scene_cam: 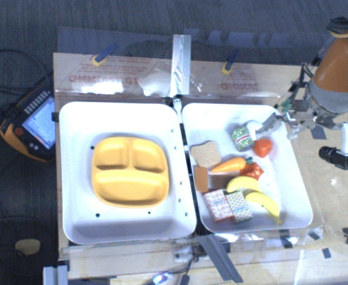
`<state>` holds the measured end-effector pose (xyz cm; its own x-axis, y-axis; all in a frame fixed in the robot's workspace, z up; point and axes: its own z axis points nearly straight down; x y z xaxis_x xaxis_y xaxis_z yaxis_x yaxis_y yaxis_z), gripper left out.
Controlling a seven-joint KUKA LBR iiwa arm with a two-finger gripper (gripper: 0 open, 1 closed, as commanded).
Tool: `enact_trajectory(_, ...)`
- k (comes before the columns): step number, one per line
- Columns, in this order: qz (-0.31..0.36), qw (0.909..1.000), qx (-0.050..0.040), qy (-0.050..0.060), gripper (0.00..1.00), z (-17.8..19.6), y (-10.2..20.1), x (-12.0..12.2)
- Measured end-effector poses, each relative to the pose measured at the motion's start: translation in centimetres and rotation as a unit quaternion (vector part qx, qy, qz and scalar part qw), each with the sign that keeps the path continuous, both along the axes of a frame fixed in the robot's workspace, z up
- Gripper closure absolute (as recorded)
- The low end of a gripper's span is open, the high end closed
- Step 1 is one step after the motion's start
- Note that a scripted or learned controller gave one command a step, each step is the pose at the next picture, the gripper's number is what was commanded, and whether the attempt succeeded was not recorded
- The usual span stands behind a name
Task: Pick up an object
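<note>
Dark carpet around bench [67, 64] bearing two white bins. End effector [279, 119] hovers at right bin's [301, 200] upper right edge, grip state unclear, apparently carrying nothing. Approach step. Red tomato [263, 146] just below-left; next move: descend, centre, clamp.

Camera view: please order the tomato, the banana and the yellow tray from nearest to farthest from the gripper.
1. Tomato: in the right bin's far right part, just below the gripper.
2. Banana: near the right bin's front right corner.
3. Yellow tray: in the left bin, farthest away.
</note>
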<state>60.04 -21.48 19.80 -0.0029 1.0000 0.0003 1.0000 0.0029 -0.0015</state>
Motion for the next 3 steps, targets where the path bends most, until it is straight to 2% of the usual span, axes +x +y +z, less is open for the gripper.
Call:
enact_trajectory(1,-0.086,0.9963,-0.0015,0.0,0.0,-8.5,3.6,2.1)
enact_trajectory(2,-0.049,0.9988,-0.0028,-0.003,0.0,-10.9,2.7,2.3)
enact_trajectory(3,0.038,0.9992,-0.0008,-0.008,0.0,-10.7,1.3,-5.5)
